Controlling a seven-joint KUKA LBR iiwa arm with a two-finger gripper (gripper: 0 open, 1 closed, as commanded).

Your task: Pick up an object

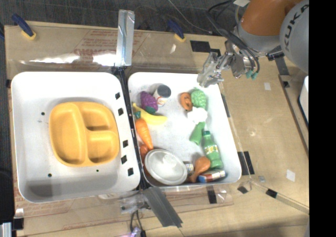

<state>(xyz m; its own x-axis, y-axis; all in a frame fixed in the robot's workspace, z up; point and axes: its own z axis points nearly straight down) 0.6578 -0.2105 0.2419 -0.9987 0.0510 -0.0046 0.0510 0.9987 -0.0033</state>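
Two white bins (31, 141) sit side by side; gripper (210, 77) hovers over right bin's rim, fingers parted, empty.

The arm (294, 20) has smooth grey rounded casings, with black "KUKA" lettering partly readable on the grey shell well behind the claw. Just behind the claw sits a broad, glossy orange band. Black cables loop around the wrist beside it. The claw (210, 75) itself is bare silvery metal, thin and angular, with small teal parts just behind it.
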